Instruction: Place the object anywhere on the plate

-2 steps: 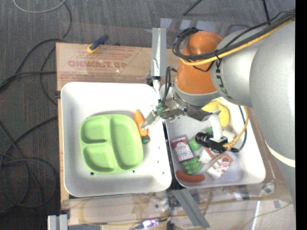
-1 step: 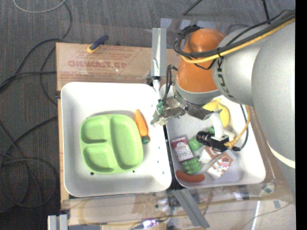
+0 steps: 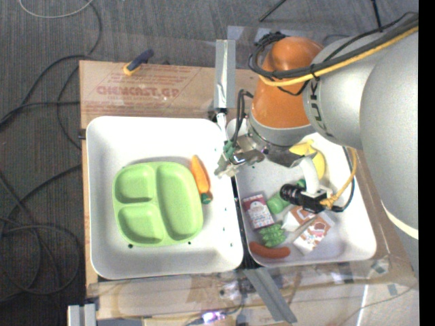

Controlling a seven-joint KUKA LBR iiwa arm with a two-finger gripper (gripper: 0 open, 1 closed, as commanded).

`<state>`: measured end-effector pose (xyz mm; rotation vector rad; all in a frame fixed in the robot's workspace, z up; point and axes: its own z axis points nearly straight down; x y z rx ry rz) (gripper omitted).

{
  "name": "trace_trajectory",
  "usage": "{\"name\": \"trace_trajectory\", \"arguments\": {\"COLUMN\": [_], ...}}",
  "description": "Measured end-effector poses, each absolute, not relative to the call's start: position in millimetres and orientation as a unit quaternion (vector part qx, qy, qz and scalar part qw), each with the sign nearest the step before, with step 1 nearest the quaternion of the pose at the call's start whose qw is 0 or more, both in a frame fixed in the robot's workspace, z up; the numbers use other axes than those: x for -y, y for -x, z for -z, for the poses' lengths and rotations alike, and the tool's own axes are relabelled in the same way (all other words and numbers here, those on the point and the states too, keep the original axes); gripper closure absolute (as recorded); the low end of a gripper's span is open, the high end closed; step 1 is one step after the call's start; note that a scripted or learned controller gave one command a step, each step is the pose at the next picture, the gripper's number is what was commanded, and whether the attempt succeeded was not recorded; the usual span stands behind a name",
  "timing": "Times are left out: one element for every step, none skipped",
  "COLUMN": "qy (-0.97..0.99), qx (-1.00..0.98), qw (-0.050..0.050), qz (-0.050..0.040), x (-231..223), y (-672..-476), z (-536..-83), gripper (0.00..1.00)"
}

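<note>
Left bin (image 3: 102,250): you see a green plate (image 3: 158,201) with three compartments, sitting roughly mid-floor. All three compartments look bare.

Carrot (image 3: 200,176): orange, with a green stub at the near end. It lies in the left bin along the plate's right rim, close enough that it seems to touch the rim. You cannot tell whether it rests partly on the lip or wholly on the bin floor. It is not in any compartment.

Gripper (image 3: 228,161): it hangs over the wall between the two bins, just right of the carrot's upper end and pointing down toward the left bin. You cannot tell whether it is released or clenched, because the wrist hides it from above. Nothing is visibly in its grasp. The carrot sits apart from it.

Arm (image 3: 380,107): the grey bulk enters from the right, and the orange band (image 3: 289,80) sits above the wrist and covers the upper part of the right bin (image 3: 363,246).

Right bin contents, clustered toward the near side:
- a small red-and-white box (image 3: 257,211)
- a knobbly green item (image 3: 273,235) just below it
- a red sausage shape (image 3: 270,252) against the near wall
- a red-and-white carton (image 3: 313,235) to the right
- a yellow banana (image 3: 317,160) partly under the arm

Both bins rest on a cardboard sheet (image 3: 149,90) with red lettering.
</note>
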<state>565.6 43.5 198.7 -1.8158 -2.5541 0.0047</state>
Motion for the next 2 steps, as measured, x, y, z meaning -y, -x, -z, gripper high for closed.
{"name": "trace_trajectory", "arguments": {"qy": [0.533, 0.507], "qx": [0.846, 0.862], "qw": [0.003, 0.002], "qz": [-0.0019, -0.0013], "x": [-123, -154], "y": [-506.5, -496.1], "z": [-122, -173], "gripper": [1.00, 1.00]}}
